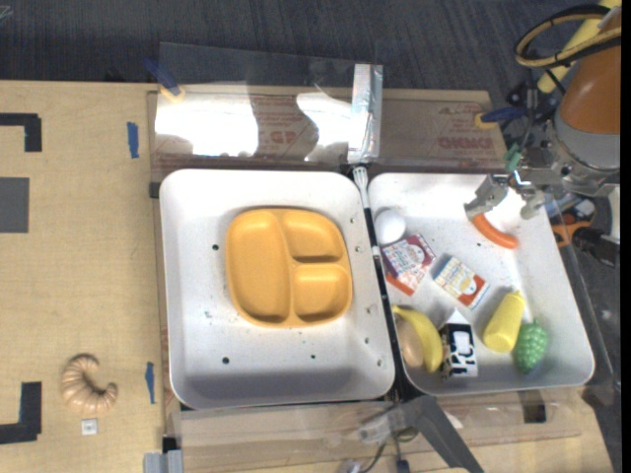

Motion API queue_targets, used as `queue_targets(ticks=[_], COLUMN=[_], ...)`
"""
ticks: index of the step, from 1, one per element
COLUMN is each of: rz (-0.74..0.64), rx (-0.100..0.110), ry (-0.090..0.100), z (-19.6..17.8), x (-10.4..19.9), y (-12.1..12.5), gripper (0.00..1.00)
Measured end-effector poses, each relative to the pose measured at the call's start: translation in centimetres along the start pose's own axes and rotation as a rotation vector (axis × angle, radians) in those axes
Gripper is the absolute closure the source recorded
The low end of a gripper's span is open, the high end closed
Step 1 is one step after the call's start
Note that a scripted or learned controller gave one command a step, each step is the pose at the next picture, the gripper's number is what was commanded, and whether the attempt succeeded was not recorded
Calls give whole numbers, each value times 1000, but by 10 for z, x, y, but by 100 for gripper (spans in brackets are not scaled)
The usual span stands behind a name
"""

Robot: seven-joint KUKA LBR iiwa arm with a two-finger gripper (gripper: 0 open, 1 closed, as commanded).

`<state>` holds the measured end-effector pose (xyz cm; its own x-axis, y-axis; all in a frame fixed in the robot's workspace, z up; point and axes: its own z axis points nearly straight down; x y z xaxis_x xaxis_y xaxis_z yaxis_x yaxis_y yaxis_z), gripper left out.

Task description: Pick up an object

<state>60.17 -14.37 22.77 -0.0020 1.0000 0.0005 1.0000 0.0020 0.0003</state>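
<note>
A: Where's your gripper (505, 193)?

B: Over the right bin (572, 294), near its far right corner, just above a curved orange strip (496, 233). Metal fingers spread apart, nothing between them.

A: What's loose in that bin?

B: A smooth white egg shape (390, 226) at the far left corner. Two flat printed packets (434, 267) mid-bin. Along the near edge: a banana (424, 335), a black-and-white carton (458, 349), a yellow corn-like cylinder (504, 321), and a knobbly green piece (531, 346).

A: And your left bin (187, 294)?

B: A glossy yellow divided plate (289, 265) at its centre. A ridged tan croissant shape (88, 382) lies on the bench (69, 264), near left corner.
</note>
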Motion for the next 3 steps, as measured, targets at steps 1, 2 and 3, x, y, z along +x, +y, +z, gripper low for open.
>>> queue_targets(ticks=[1, 2, 3], rz=[60, 62, 94], rx=[-6, -2, -7], ry=[-1, 0, 2], z=[132, 124, -1], x=[5, 5, 96], y=[-52, -53, -54], gripper=[0, 100, 100])
